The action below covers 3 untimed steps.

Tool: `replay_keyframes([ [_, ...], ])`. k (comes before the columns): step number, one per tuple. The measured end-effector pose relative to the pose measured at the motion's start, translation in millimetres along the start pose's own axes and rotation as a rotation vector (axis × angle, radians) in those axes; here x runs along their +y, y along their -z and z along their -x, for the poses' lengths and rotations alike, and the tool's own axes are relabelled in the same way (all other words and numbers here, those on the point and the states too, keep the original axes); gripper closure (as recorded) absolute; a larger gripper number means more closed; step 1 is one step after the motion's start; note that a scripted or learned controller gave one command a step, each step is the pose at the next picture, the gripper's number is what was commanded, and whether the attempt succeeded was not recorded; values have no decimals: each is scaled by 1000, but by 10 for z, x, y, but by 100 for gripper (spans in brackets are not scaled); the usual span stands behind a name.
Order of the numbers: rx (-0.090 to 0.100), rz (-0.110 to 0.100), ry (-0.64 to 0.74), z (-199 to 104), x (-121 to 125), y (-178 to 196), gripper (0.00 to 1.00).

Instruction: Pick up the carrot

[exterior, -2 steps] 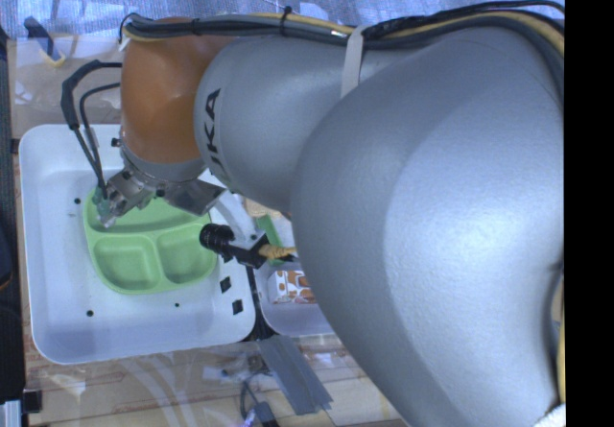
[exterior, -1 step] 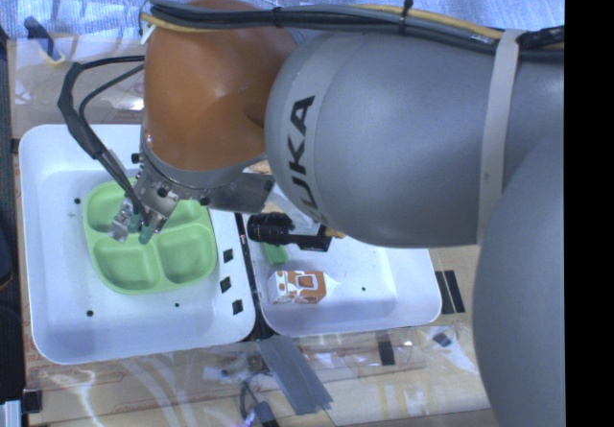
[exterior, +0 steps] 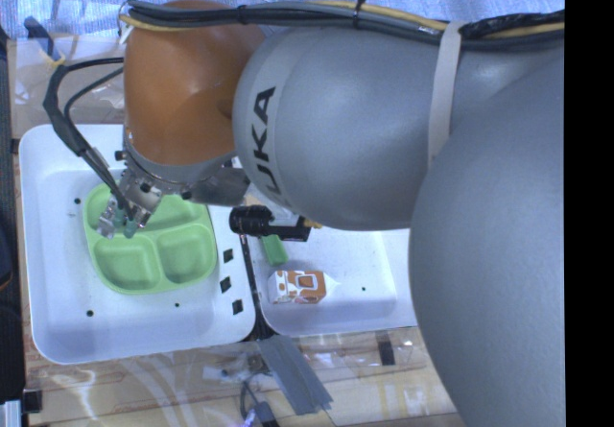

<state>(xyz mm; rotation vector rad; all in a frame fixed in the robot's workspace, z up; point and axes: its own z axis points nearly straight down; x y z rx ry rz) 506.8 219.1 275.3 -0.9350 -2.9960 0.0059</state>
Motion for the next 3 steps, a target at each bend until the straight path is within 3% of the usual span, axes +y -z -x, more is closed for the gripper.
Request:
replay_keyframes([
  [1, 1, -1, -302, -246, -186, -92, 100],
  [2, -2, 5, -573, -142, -321, 129, 100],
  [3, 2, -2, -981, -86, -415, -191, 100],
])
